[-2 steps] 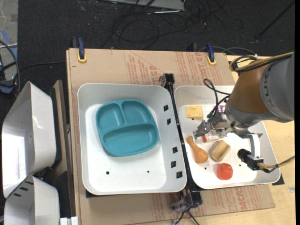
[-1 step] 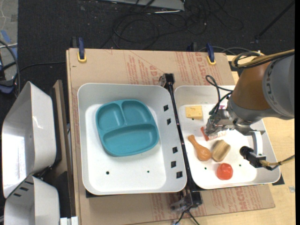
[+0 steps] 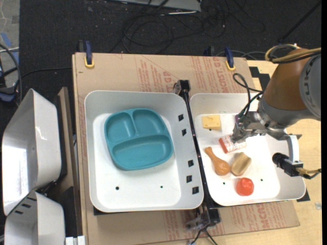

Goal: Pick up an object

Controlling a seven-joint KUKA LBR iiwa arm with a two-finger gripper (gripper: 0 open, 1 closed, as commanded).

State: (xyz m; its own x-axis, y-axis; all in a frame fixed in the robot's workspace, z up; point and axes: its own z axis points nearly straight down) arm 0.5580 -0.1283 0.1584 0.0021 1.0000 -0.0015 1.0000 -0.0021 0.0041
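Note:
The right bin (image 3: 265, 195) holds several small items. A yellow cheese-like block (image 3: 211, 122) lies at its back left. A red-and-white packet (image 3: 231, 144) sits in the middle, an orange drumstick shape (image 3: 217, 161) in front of it, a tan bread roll (image 3: 240, 164) beside that, and a red tomato-like piece (image 3: 245, 186) nearest the front. My gripper (image 3: 239, 133) hangs low over the bin's middle, right at the upper edge of the red-and-white packet. Its fingers are dark and blend together from this angle.
The left bin (image 3: 97, 152) holds a teal divided plate (image 3: 138, 138). A black divider with clips (image 3: 190, 137) runs between the bins. The arm's orange-banded wrist (image 3: 288, 88) covers the right bin's back right corner. Cardboard lies under both bins.

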